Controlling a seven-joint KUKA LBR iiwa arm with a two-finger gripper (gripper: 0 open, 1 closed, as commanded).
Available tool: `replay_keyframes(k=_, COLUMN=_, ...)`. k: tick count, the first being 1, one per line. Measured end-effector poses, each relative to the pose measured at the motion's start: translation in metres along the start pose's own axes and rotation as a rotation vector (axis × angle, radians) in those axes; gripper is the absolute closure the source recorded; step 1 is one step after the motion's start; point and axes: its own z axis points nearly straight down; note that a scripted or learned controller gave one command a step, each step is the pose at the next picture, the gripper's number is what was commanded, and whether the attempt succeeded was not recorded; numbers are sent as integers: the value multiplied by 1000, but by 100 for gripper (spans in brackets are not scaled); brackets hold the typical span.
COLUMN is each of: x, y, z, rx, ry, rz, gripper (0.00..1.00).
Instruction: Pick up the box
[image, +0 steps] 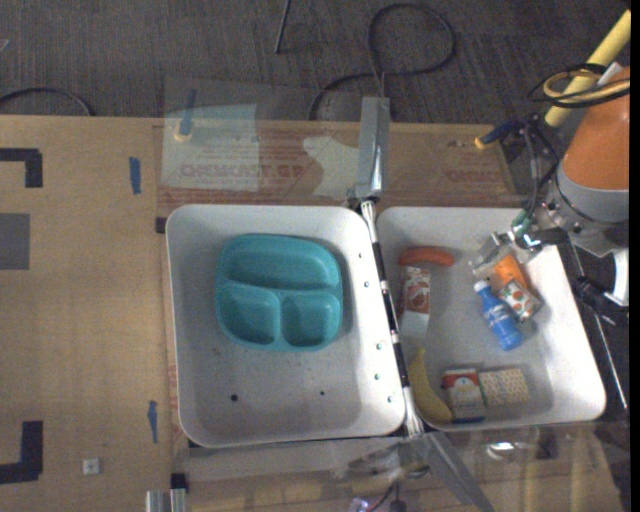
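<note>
1. The tabletop (80, 300) carries two shallow white bins side by side. The left bin (200, 400) holds a teal divided tray (280, 292).
2. The right bin (570, 385) holds the loose items: a red sausage (427, 257) near the top, a tall packet (416, 294) just below it, a yellow banana (430, 392) along the left wall, a blue bottle (497, 316) and an orange-and-red pouch (514, 287) on the right side.
3. The box (463, 393) lies flat near the bottom wall of the right bin, just beside the banana. A second, tan patterned box (504, 386) lies directly to its right, touching or nearly touching it.
4. The arm (600, 160) reaches in from the right. The tool (500, 252) sits at the upper right part of the right bin, close above the pouch and well apart from both boxes.
5. Tool state: the spread of the tool cannot be determined from this view, and nothing is confirmed in its hold.
6. Progress assessment: the task appears to be at an early stage. Both boxes rest on the bin floor, not lifted.
7. Remaining work, as judged: position the tool above a box, descend, close on it, and lift.
</note>
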Motion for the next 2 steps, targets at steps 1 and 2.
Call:
replay_keyframes(k=1, x=29, y=-59, z=91, rx=-3, ry=-2, rz=-1, gripper=0)
replay_keyframes(k=2, x=-17, y=28, z=103, rx=-7, ry=17, rz=-65, gripper=0)
